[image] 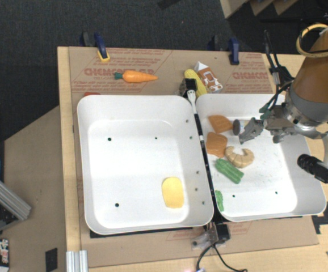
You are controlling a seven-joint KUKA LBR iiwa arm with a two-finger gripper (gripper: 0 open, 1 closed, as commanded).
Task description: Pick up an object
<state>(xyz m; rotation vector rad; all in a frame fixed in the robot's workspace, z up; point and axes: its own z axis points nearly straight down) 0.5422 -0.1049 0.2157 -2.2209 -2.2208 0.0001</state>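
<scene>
The croissant (240, 157) is lying in the right bin (283, 205), near that bin's middle, with nothing gripping it. Just above and to the right of the croissant, the gripper (249, 131) is hovering with its dark fingertip end pointing toward the left; whether it is released or clenched cannot be told at this angle, and nothing is showing between its tips. Behind it the arm (317, 78) is reaching in from the right, its orange band and grey wrist leaning over the bin's far right corner. Touching the croissant on its upper left, an orange-brown piece (215, 144) is resting, and a second such piece (221, 123) is sitting above that one, just left of the gripper. A green bean (229, 171) is lying tilted just below the croissant, and a smaller green bit (218, 200) is sitting by the bin's left wall. Left of the croissant, the left bin (101, 152) is holding a yellow piece (173, 192) near its front. Beyond both bins, a carrot (135, 76) and a small carton (208, 79) beside a yellow object (193, 79) are lying on the bench (73, 84).
</scene>
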